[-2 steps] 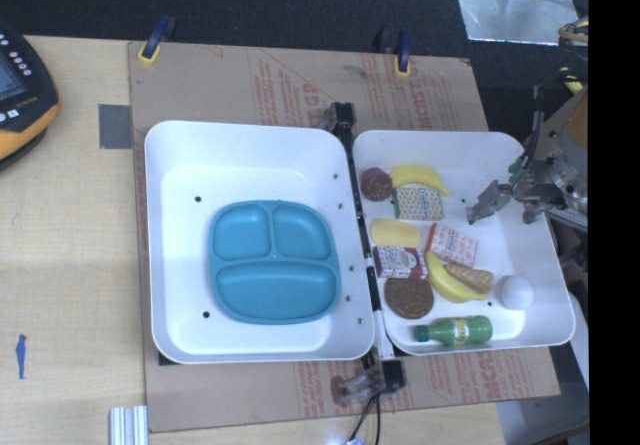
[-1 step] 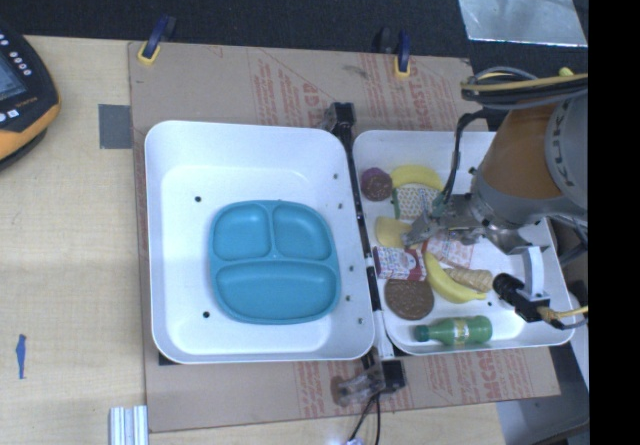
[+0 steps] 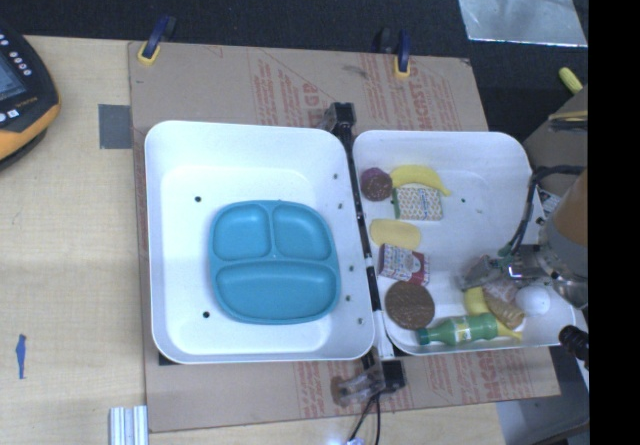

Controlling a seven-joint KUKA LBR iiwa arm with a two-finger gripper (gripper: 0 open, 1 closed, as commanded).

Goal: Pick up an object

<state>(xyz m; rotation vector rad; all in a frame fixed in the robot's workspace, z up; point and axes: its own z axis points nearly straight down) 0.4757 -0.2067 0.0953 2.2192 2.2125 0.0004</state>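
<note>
The right bin [image 3: 505, 145] serves as the landmark. At its near wall lies one green bottle [image 3: 460, 331] on its side, and just left of that sits one brown round disc [image 3: 410, 304]. In the near right corner of the bin the hand [image 3: 497, 276] reaches in from the right edge; whether it is open or closed around anything cannot be told, since its tips blur into a small cluster of things there: one white ball [image 3: 536, 302], one tan lump [image 3: 506, 313] and a yellow piece [image 3: 476, 300], all hard to make out. Farther into the bin along its left side lie two small printed packets, one [image 3: 402, 261] nearer and one [image 3: 419, 202] farther, with one pale yellow oval [image 3: 395, 231] between them. Toward the bin's far wall rest one yellow banana [image 3: 419, 176] and one small dark disc [image 3: 376, 184]. To the left of the right bin stands the second bin [image 3: 170, 233], holding one blue divided plate [image 3: 273, 261] with three compartments. Both bins sit on a cardboard sheet [image 3: 300, 83] on the bench [image 3: 60, 263]. Beyond the right bin, two clamps [image 3: 402, 51] pin the sheet's far edge. The arm [image 3: 572, 218] is cut off at the right.
</note>
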